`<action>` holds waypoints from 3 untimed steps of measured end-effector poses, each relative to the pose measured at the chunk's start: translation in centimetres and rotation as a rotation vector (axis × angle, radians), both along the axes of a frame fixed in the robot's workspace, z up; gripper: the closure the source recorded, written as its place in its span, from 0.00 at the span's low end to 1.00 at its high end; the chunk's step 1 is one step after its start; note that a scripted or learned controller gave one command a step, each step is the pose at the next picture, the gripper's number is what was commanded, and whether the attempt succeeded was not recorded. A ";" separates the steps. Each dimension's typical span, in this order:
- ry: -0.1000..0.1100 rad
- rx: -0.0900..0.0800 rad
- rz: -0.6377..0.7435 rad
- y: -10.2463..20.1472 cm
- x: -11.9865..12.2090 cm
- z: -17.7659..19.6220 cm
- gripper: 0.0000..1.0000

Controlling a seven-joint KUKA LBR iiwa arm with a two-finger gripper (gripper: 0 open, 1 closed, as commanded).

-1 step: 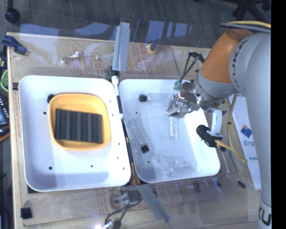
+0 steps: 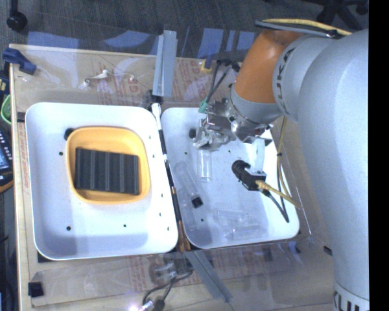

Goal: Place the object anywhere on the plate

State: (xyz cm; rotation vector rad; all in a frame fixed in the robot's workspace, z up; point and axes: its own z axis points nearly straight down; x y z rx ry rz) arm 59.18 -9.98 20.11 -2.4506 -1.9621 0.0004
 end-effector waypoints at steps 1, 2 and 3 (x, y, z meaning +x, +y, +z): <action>0.004 0.000 0.053 6.6 -1.8 2.5 1.00; 0.001 -0.001 0.255 11.1 1.8 0.1 1.00; 0.001 -0.002 0.255 11.1 1.8 0.1 0.00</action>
